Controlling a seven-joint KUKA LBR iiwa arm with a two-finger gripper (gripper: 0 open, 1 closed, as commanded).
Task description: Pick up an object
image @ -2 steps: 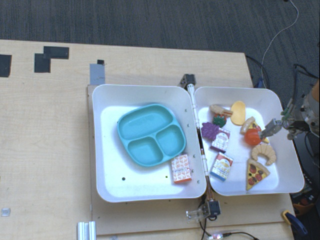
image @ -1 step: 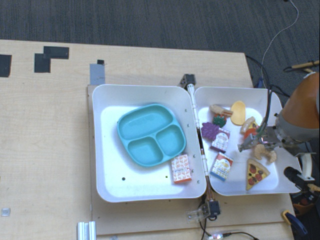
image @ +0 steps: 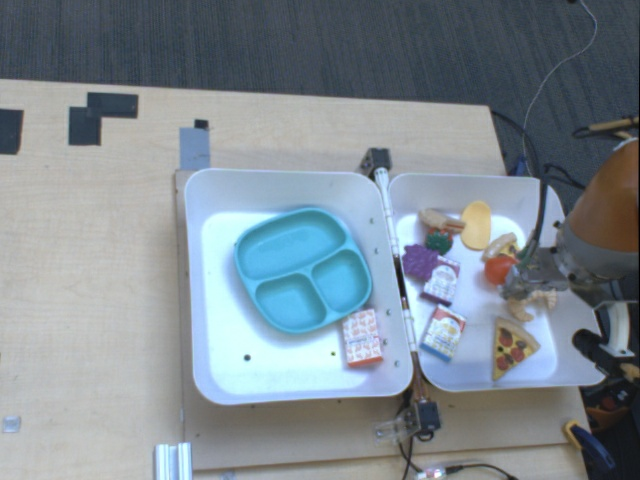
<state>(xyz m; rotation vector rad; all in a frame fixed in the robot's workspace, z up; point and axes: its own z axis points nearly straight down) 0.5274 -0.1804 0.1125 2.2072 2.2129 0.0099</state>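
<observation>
the gripper [image: 527, 290] hangs low in the right bin [image: 470, 373], over a pale toy beside the orange piece [image: 497, 268]; its grip state i cannot tell. best to descend straight, clear of the pizza slice [image: 512, 347], then close squarely.

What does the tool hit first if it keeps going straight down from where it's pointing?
Most likely the beige toy piece directly under the tool in the right bin, just above the pizza slice. Depth is unclear from this slanted view, so it may already be touching it.
</observation>
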